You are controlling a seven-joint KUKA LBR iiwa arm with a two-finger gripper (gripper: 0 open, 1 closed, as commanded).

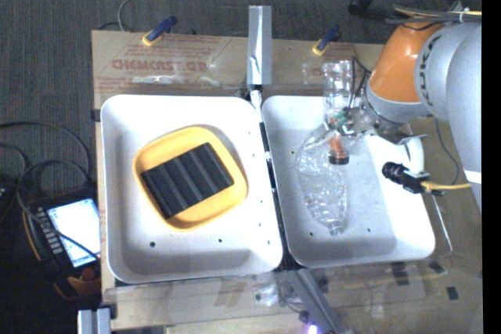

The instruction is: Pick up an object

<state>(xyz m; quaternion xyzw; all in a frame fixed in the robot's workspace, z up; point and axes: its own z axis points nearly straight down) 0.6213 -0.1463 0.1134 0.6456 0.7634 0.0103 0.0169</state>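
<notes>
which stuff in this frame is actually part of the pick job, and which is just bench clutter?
Part of the job:
- clear plastic bottle lying in the right bin
- yellow dish with a black ridged insert in the left bin
- gripper, over the bottle's neck end

Lying about:
- blue clamps on the back board
- tablet on the floor, left
- cables on the carpet

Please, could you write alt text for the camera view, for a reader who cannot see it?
A grey robot arm with an orange band reaches from the right over the right shallow white bin, above a crumpled clear plastic bottle. The left shallow white bin holds a yellow tray with a black ribbed insert.
</notes>
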